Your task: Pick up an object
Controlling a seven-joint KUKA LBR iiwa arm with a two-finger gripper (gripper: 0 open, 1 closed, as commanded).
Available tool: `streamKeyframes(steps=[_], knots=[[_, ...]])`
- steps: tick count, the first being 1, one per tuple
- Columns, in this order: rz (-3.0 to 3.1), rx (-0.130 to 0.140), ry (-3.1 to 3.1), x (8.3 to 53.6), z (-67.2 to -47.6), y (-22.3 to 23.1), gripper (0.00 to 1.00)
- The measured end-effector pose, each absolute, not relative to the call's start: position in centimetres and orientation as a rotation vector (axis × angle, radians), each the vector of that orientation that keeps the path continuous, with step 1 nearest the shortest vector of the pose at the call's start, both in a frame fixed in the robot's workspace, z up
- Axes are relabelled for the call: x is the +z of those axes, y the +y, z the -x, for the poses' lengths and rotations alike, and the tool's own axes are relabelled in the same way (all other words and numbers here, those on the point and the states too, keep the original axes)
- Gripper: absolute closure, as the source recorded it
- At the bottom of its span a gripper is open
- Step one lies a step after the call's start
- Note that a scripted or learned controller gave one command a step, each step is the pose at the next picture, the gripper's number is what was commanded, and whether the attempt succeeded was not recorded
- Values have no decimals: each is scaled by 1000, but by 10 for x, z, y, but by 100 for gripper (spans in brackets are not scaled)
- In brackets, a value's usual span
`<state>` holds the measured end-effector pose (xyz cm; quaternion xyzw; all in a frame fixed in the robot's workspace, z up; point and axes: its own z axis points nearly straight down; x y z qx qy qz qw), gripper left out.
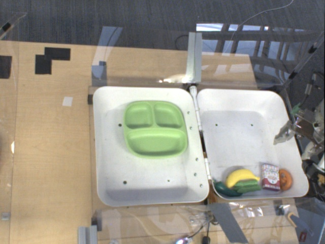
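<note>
Two white bins sat side by side on the wooden bench (45, 136). The left bin (109, 182) held a green plate (155, 128) with three sections. The plate lay flat, a bit toward 12 o'clock from the middle of that bin.

The right bin (244, 116) had its things bunched along the edge at 6 o'clock. A yellow banana (241, 176) lay there, with a green cucumber (234, 188) touching it on the 6 o'clock side. Just beside them, toward 3 o'clock, stood a small carton (270, 176) with red and white on it. An orange ball-like thing (285, 179) sat right next to the carton, in the bin's 5 o'clock corner. It was too small to tell what it was.

The pincer (284, 132) was at the right bin's 3 o'clock edge, well apart from the banana and the other things. It was not touching any of them. It was small and partly cut off, so whether it was spread or pressed together could not be told.
</note>
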<state>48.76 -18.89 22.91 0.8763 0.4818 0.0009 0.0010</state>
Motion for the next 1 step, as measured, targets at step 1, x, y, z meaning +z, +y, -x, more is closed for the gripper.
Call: streamKeyframes(steps=[1], knots=[[-2751,3,1513,229,-488,-189,0]])
